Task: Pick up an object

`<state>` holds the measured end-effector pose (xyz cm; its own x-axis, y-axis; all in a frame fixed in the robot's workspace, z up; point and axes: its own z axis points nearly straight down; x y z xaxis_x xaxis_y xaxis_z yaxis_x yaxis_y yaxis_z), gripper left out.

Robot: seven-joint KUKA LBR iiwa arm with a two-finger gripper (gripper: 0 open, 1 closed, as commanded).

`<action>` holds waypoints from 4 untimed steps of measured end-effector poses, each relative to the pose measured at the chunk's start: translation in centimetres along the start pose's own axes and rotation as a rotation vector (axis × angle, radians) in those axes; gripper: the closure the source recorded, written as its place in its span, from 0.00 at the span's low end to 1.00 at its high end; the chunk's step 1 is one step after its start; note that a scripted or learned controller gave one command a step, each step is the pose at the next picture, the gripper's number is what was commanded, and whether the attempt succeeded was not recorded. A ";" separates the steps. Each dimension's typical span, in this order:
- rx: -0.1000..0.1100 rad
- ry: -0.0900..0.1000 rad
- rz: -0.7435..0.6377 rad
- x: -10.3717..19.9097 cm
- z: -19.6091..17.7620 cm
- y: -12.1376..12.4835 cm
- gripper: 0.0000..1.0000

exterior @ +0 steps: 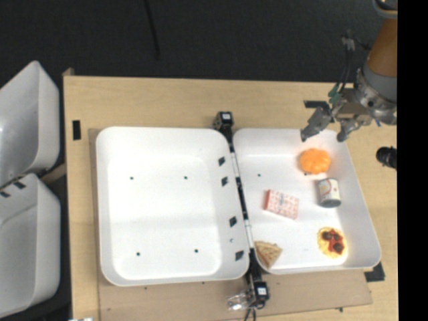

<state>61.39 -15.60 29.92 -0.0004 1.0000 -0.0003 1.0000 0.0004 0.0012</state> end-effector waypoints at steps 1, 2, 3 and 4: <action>-0.002 -0.001 -0.003 -0.1 -1.1 0.1 1.00; -0.013 0.000 -0.009 7.2 -8.2 6.2 1.00; -0.010 0.001 -0.010 15.1 -15.8 7.7 1.00; 0.016 0.000 -0.004 17.0 -2.8 2.8 1.00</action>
<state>64.17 1.41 32.72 -0.0040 1.0000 -0.0003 0.9999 0.0040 -0.0152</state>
